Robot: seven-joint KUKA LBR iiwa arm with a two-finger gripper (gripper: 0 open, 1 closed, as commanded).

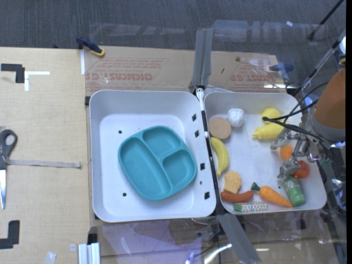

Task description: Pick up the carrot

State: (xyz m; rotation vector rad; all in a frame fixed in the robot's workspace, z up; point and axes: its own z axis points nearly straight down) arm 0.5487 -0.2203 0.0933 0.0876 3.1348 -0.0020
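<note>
From above, the carrot [275, 196] lies flat near the front edge of the right bin [316, 202], its tip pointing toward the corner, with a green bottle [294, 191] just beside it and a hot dog [237, 196] on its other side. The gripper [290, 164] hangs low over the bin's right side, just behind the carrot, probably lining up for it, though whether it is released or clenched I cannot tell. The left bin [99, 164] holds a teal divided plate [157, 162], likely waiting for whatever gets lifted.
</note>
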